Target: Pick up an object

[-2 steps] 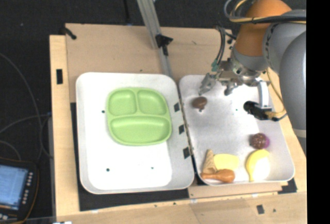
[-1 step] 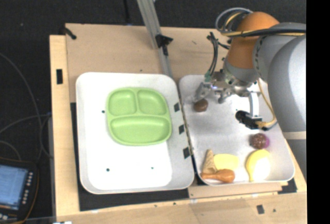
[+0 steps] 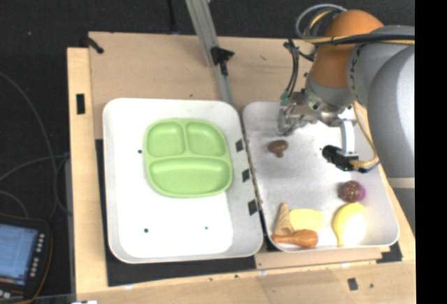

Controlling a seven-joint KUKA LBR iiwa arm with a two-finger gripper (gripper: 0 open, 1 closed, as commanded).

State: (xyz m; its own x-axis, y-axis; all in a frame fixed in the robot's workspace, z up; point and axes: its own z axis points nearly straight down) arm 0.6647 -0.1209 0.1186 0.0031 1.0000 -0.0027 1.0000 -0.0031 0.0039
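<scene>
A pale wooden bench (image 3: 160, 68) is seen from above, and two shallow white bins are borne on it side by side. The grey arm (image 3: 391, 107), with its orange band, is reached in from the right over the far part of the right bin (image 3: 307, 177). The left bin (image 3: 126, 226) is taken up in its far half by a green plate (image 3: 188, 173) divided into three compartments, which is laid flat. A slanted metal bar (image 3: 199, 9) is fixed at the far side of the bench, between the two bins.

The end effector (image 3: 288, 124) is held low over the far left part of the right bin. Whether it is apart or together cannot be told, and nothing is seen clamped in it.

The things to be picked are all found in the right bin. A yellow fruit (image 3: 349, 222) is laid at the near right corner, with a yellow wedge (image 3: 306, 219) to its left. An orange-brown piece (image 3: 300, 238) is set against the near wall, touching the wedge, and a tan cone (image 3: 283, 217) is leaned just beside both. A dark red round thing (image 3: 352, 191) is placed just beyond the yellow fruit. A small brown object (image 3: 278, 147) is left alone on the bin floor, just on the near side of the end effector and well apart from the rest.
</scene>
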